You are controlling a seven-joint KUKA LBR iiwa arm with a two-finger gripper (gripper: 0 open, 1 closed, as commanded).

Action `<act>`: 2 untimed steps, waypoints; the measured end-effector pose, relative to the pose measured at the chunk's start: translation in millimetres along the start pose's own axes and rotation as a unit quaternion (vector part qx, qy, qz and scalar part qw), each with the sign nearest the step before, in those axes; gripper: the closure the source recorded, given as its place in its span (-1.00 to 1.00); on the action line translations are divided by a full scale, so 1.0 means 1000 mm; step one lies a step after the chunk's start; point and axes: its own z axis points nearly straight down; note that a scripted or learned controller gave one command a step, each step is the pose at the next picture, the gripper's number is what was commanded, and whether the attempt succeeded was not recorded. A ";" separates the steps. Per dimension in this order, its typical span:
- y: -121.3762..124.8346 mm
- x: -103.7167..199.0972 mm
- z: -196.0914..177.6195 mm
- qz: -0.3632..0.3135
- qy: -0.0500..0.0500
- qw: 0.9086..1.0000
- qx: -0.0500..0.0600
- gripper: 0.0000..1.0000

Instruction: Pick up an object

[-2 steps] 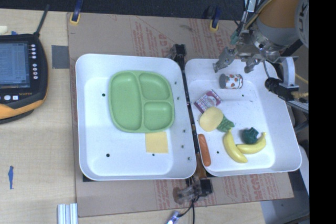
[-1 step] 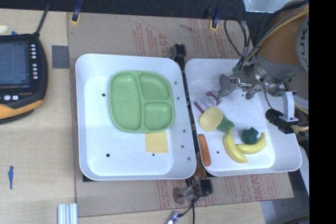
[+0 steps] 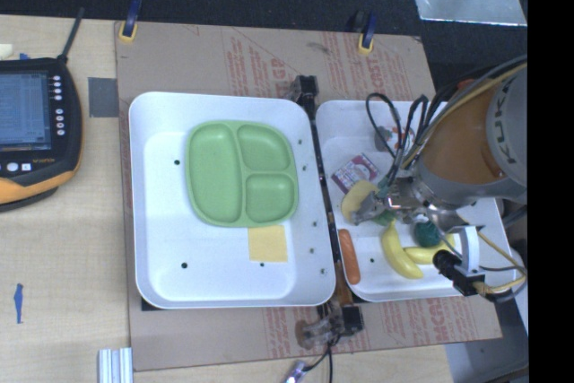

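Bananas are what we are seeing beside the gripper (image 3: 387,209), which is hanging low inside the right bin (image 3: 334,123); whether it is clenched or released we cannot tell. One yellow banana (image 3: 397,254) is lying just below the gripper, and a greenish banana (image 3: 357,198) is lying just to its left, seemingly touching it. An orange hot dog (image 3: 349,256) is resting further left, along the bin wall. A purple packet (image 3: 352,169) is sitting above the greenish banana. Beyond that wall, we are seeing a green divided plate (image 3: 240,172) and a yellow square (image 3: 268,243) in the left bin (image 3: 161,274).
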 end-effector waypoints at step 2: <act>0.021 0.046 -0.111 0.001 0.000 1.000 -0.003 1.00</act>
